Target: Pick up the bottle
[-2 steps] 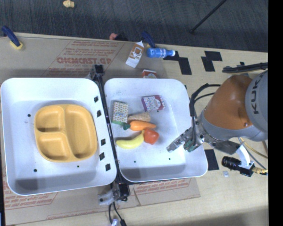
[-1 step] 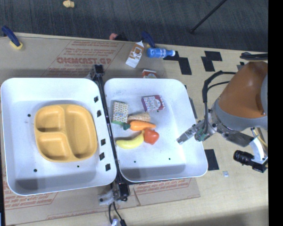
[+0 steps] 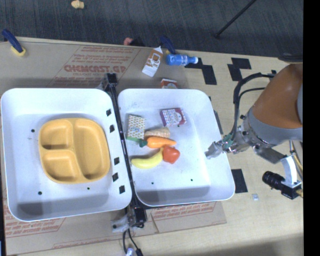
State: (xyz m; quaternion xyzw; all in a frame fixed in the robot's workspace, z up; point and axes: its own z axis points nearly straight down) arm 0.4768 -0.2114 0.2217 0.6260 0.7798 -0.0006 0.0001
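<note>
My jaws (image 3: 214, 149) hang over the right rim of the right-hand shallow white bin (image 3: 220, 176), small and blurred from up here, and whether they stand wide or narrow I cannot tell. Behind them my grey wrist runs back to the orange band (image 3: 281, 97) at the right edge of the view.

Just left of the jaws, inside that bin, there's a red rounded toy vegetable (image 3: 171, 154) touching a yellow toy banana (image 3: 148, 161). Above those lies an orange toy carrot (image 3: 160, 141) against a tan bread-like piece (image 3: 156, 132), with a pale checked packet (image 3: 136, 126) at their left and a purple-and-white carton (image 3: 173, 117) up toward the bin's far side.

The blue plastic bottle (image 3: 177, 60) I'm after is not in either bin: it lies on its side on the tabletop (image 3: 218, 63) beyond the right bin's far rim, well apart from my jaws. Beside it sits a small white-and-brown carton (image 3: 152, 62).

Over in the left white bin (image 3: 16, 185) rests a yellow three-compartment plastic tray (image 3: 74, 149).
</note>
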